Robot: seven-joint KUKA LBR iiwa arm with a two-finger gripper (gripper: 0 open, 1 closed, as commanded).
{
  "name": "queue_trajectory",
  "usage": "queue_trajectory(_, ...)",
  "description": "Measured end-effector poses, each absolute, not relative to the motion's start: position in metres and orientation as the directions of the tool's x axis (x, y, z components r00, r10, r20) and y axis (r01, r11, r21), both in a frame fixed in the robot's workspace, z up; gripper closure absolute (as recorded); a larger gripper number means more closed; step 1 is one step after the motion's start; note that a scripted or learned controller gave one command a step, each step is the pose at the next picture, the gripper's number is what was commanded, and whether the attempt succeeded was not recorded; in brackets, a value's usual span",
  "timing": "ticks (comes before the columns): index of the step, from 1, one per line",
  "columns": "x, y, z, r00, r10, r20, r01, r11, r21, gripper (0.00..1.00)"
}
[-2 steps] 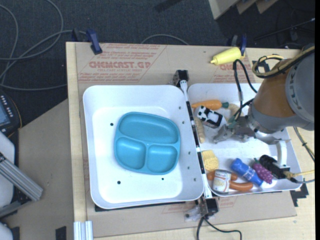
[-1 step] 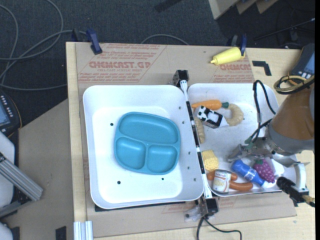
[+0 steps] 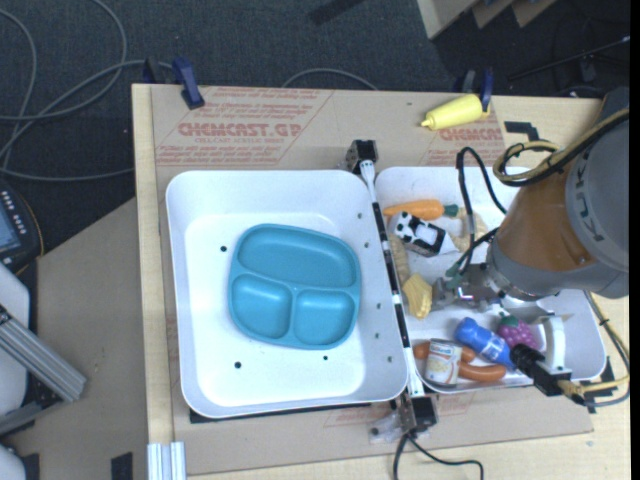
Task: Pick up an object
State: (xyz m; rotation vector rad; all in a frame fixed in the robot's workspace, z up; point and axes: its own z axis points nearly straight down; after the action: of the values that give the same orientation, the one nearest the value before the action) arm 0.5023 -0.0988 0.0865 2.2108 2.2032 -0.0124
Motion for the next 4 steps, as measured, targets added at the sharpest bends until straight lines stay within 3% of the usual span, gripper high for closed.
queue_trajectory(1, 0.539, -0.16, 0.112, 0.004, 1.0, -0.007, 1.0, -0.004, 0.007, 0.0)
queue_trajectory(2, 0.624, -0.169, 0.096, -0.004, 1.0, -0.003, 1.0, 0.004, 0.006, 0.0)
queue_trajectory(3, 0.657, -0.209, 0.085, -0.001, 1.0, 0.002, 1.0, 0.001, 0.002, 0.0)
queue_trajectory(4, 0.537, -0.2, 0.084, 0.005, 1.0, 0.003, 1.0, -0.005, -0.01, 0.0)
